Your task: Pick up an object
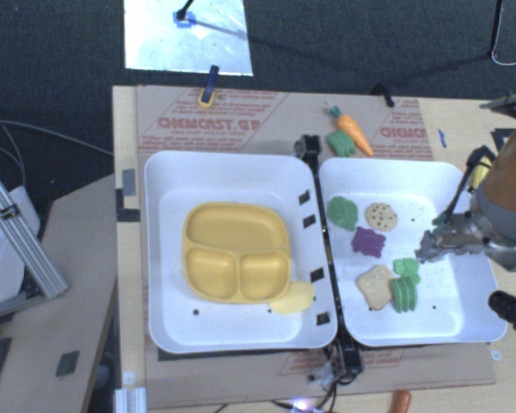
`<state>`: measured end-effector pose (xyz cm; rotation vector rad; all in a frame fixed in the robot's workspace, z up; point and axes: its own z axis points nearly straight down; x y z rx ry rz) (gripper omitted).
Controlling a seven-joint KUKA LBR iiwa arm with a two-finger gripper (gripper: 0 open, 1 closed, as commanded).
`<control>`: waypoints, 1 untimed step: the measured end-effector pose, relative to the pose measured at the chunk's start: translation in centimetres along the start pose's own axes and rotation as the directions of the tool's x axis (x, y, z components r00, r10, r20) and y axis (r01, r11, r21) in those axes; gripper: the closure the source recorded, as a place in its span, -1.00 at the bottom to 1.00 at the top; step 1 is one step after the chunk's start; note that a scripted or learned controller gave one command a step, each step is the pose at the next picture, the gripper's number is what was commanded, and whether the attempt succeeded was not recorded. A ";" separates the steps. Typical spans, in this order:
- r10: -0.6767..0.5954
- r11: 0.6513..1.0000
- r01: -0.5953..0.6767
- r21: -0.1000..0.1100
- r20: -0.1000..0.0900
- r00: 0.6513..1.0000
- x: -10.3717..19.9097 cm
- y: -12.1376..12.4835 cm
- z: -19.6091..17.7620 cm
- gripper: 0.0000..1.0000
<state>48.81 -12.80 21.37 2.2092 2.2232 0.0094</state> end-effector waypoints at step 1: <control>0.000 1.000 0.000 0.014 -0.004 1.000 3.7 -0.3 6.9 1.00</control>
